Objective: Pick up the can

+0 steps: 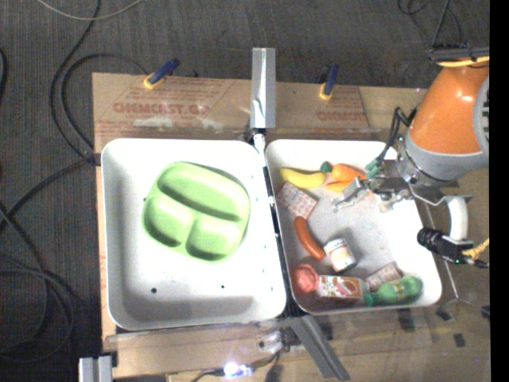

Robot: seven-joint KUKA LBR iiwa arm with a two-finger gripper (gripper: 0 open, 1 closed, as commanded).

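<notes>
Right of centre we see the can (340, 255) lying in the right bin (421, 249), just beside the sausage (309, 238) and above the ketchup bottle (340, 286); gripper (355, 191) hangs over the bin's upper part, near the carrot (343, 173) and banana (301, 178), well apart from the can; nothing sits between its fingers, whose spread we cannot tell; left bin (127, 285) carries a green moulded piece (196, 210).

arm (453, 110) cut off at right
</notes>
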